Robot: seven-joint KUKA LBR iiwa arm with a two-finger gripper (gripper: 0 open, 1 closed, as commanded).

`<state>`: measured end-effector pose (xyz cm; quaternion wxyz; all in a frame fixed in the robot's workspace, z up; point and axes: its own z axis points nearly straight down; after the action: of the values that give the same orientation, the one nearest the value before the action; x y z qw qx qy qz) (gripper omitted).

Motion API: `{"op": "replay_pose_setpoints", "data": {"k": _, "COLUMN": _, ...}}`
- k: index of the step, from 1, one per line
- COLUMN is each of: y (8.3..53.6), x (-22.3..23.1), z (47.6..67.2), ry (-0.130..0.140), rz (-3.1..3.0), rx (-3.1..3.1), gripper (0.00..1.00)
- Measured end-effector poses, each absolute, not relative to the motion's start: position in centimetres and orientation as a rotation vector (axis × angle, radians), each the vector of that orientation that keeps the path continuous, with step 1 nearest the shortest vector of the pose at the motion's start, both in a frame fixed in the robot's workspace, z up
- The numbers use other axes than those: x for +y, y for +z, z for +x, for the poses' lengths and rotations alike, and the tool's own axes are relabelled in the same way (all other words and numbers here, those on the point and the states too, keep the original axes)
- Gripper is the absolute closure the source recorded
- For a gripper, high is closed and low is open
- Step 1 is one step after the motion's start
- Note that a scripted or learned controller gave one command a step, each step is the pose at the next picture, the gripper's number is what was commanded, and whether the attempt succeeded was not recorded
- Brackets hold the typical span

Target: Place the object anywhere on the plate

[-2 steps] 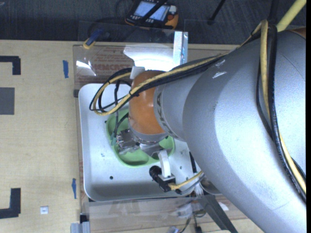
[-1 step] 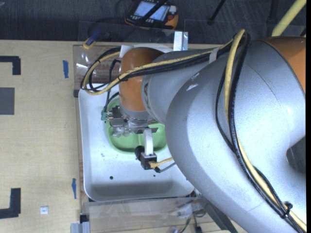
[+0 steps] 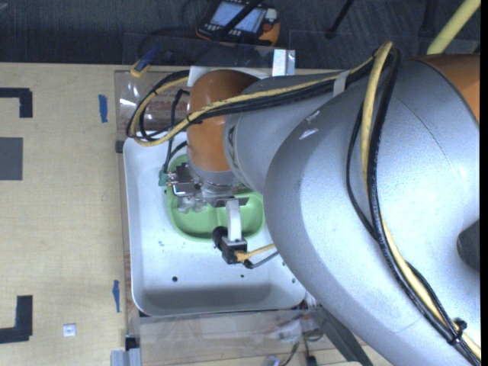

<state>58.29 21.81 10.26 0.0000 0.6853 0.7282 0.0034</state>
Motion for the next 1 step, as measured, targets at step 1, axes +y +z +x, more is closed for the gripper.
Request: {"op": "replay_pose_setpoints", "data": {"k": 1, "y": 10.22, "x": 21.8, "z": 58.14, "ry": 0.003, "rz": 2.156, "rx": 2.29, "gripper": 0.0}}
